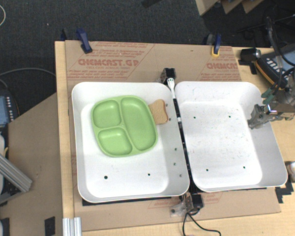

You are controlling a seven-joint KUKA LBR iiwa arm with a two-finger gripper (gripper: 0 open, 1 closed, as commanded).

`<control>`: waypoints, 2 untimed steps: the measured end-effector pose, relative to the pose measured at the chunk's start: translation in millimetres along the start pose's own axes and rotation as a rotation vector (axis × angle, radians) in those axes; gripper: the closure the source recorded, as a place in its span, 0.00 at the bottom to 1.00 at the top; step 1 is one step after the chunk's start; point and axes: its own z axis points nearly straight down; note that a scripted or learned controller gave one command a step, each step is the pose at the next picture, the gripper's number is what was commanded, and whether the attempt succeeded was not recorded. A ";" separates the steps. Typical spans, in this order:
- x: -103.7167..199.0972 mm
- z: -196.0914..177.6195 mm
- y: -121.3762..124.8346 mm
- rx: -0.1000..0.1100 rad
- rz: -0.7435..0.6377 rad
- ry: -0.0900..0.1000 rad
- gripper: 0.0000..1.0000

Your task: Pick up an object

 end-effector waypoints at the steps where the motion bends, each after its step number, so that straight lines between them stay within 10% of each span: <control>1: -73.2 -113.6 1.0 -0.024 0.008 -0.011 1.00; 2: -41.5 -28.1 1.2 -0.001 -0.001 0.000 1.00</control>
